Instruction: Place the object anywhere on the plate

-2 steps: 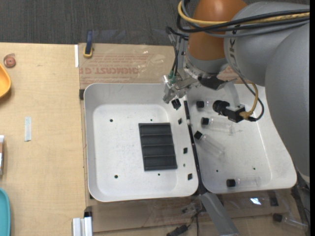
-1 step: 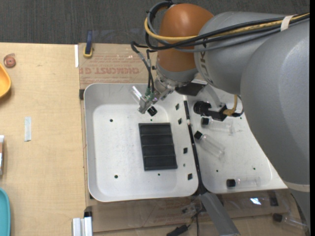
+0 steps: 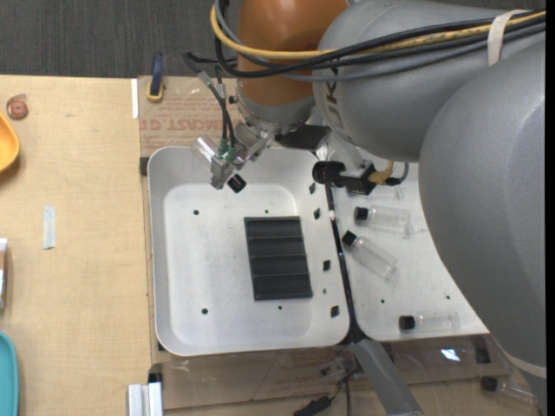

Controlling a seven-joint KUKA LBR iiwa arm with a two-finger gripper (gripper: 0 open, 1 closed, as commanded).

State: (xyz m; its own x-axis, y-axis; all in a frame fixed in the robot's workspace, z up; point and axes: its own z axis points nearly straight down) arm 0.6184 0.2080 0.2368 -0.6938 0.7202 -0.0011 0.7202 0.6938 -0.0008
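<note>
over the left bin (image 3: pixel 173 319), end effector (image 3: pixel 227 173) blurred; grip state unclear; black plate (image 3: pixel 277 258) below.

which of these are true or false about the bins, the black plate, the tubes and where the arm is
1. The black plate lies in the left bin. True.
2. A tube lies on the plate. False: its ribbed top is bare.
3. Three clear tubes lie in the right bin. True.
4. The gripper is over the right bin. False: it is above the left bin's far side, beyond the plate.
5. The tubes have orange caps. False: the caps are black.
</note>
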